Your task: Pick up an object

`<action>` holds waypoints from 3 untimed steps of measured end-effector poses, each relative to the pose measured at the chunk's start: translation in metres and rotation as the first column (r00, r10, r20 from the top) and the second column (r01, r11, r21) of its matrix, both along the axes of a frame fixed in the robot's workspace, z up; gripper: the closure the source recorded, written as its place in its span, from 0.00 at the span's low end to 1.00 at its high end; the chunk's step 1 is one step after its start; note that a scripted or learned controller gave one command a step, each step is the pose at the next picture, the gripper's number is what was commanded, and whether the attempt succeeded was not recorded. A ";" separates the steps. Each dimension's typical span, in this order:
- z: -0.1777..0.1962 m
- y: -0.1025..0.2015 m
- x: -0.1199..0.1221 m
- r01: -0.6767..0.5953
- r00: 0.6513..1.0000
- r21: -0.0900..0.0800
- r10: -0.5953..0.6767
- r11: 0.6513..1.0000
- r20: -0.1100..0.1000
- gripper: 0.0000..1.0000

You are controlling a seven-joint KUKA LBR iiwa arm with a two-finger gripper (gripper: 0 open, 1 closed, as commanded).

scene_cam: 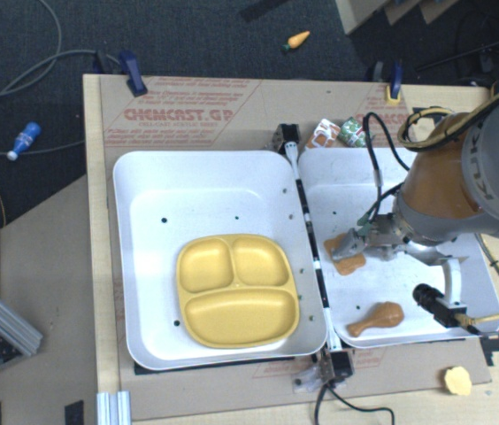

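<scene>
My gripper (353, 242) is low in the right bin (338, 184), near its left wall, reaching in from the right under the grey and orange arm (449, 184). A small brown toy food piece (349, 263) lies on the bin floor directly under and against the gripper tip. I cannot tell whether the gripper has hold of it. A brown toy drumstick (376, 318) lies apart from it near the bin's front edge. A yellow divided plate (235, 289) sits in the left bin (152, 193).
Small packaged items (336, 133) lie on the bench behind the right bin. A black cable loops from the arm over that bin. A yellow chunk (457, 380) rests on the bench at front right. Blue clamps (132, 72) hold the board's back edge.
</scene>
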State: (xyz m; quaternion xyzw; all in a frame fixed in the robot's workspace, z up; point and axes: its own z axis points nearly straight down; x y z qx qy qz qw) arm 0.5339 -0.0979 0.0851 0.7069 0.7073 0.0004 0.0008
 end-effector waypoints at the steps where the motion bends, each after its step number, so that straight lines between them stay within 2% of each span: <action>1: 0.000 0.006 0.013 0.000 1.000 0.000 0.000 1.000 0.001 0.00; 3: 0.000 0.000 0.028 0.000 1.000 0.000 0.000 1.000 0.001 0.00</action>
